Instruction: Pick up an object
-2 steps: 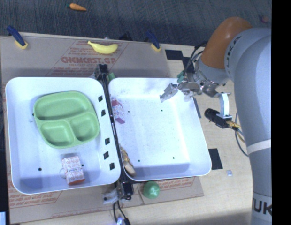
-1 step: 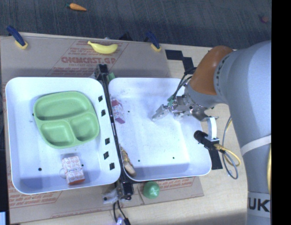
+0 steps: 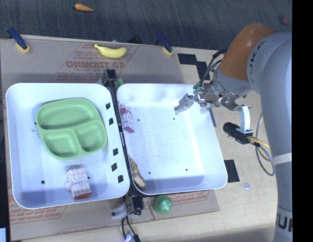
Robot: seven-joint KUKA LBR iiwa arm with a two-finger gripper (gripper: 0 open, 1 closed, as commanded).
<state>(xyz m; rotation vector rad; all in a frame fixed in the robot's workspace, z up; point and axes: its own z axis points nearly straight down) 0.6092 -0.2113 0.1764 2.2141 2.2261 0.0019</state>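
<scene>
The small snack box (image 3: pixel 77 182) lies near me in the left bin (image 3: pixel 15 150), light and a bit squashy, best pinched across its short sides, while the gripper (image 3: pixel 184 104) hangs far off over the right bin (image 3: pixel 212 150), fingers spread and holding nothing.

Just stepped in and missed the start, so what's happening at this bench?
A grey robot arm reaches in from the right; its gripper hangs over the right white bin near its upper right corner, with nothing between its fingers. The left white bin holds a green divided tray and a small snack packet. A yellow banana lies on the cardboard beyond them.
</scene>
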